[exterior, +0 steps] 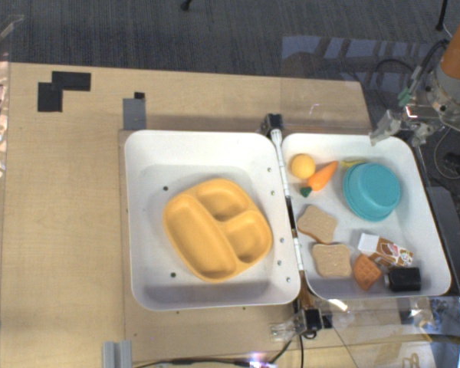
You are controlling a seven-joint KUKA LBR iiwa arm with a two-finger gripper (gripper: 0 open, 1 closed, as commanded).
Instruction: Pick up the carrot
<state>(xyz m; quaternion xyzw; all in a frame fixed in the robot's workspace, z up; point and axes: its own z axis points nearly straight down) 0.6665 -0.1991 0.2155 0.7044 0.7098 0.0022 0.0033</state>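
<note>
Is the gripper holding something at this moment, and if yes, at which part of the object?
Nothing is held. The gripper is above the right bin's upper corner, apart from the carrot, which lies in that bin beside the yellow ball.

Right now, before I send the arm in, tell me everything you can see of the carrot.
The carrot is a small orange toy, plastic by its look, with a green stub at its lower-left end. It lies flat and slanted in the right bin, near that bin's upper-left corner. The yellow ball sits right against its left side; the teal bowl lies just to its right. Nothing grips it.
</note>
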